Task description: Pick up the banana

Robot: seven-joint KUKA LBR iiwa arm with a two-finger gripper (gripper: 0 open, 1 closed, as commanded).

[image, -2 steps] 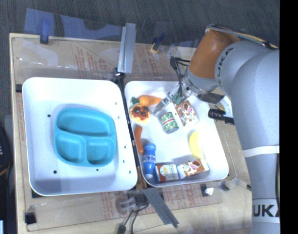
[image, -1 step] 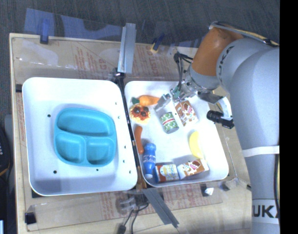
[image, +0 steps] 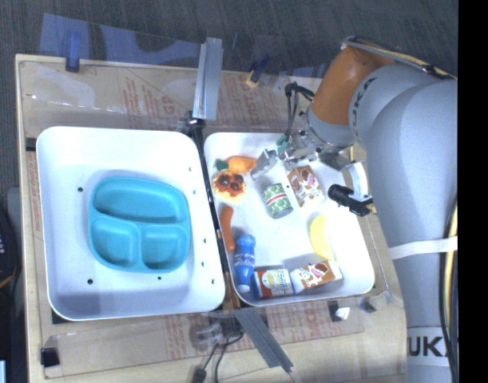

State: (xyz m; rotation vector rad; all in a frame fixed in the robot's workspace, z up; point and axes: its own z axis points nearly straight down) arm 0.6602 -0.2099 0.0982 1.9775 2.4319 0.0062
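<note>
Banana [image: 320, 236], smooth, pale yellow and curved, lies at four o'clock in the right bin [image: 357, 287]; the metal tool [image: 285, 155] hovers at twelve, grip unclear.

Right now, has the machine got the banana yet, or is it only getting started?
Only getting started, it seems. Nothing looks done: the banana lies loose in the right bin, near its right wall, beside the small cartons. In hand: the gripper is low over the bin's far end, by the green can and not at the banana. Left to do: move across, close on the banana and lift it.
</note>
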